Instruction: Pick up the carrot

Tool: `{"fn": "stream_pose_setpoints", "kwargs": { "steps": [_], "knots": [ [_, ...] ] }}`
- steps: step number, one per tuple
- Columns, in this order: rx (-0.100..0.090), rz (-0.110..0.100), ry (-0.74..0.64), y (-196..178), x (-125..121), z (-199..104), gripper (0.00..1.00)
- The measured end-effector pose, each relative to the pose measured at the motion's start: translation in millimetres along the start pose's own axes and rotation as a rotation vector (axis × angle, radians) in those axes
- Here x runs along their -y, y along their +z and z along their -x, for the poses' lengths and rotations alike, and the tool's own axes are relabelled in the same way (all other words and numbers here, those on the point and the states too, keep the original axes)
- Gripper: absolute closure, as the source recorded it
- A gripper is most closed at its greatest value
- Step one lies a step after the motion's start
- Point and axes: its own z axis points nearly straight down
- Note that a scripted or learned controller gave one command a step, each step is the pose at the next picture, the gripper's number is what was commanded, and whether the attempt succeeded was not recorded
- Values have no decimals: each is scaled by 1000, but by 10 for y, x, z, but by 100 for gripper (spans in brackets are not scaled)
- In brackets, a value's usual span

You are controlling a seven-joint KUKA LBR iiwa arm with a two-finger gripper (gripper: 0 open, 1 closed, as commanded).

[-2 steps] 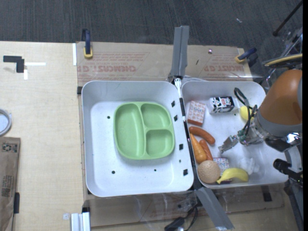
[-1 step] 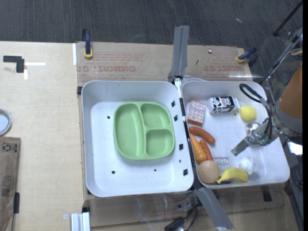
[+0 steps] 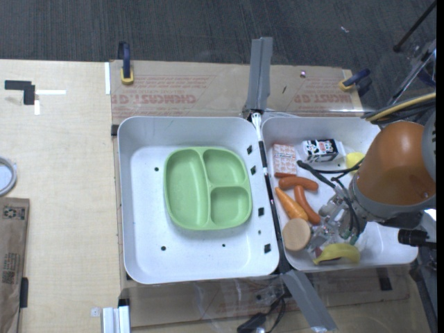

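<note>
Fingers of the gripper are lost in a tangle of metal and cable low in the right bin, so I cannot tell whether they stand apart or together, and nothing can be seen caught between them. Just beside the gripper, toward the bin's left wall, lies the carrot, a long orange piece running at a slant, with a second short orange-red piece just to its right and a sausage lying crosswise above both. Below the carrot's lower end sits a round tan disc, touching or nearly touching it. A banana rests at the bin's front edge, just under the gripper. Farther back in the same bin are a pink and white packet and a small black and white carton. The arm's orange band hangs over the right side of this bin. In the left bin lies a green divided plate, well apart from the carrot.
</note>
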Motion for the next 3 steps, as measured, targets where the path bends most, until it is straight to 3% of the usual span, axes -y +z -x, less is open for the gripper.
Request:
{"fn": "stream_pose_setpoints", "kwargs": {
  "steps": [1,2,3],
  "knots": [
    [0,0,290,-996,-422,-148,0],
    [-1,-1,123,-992,-499,187,0],
    [1,0,97,-1,-472,939,0]
  ]
}}
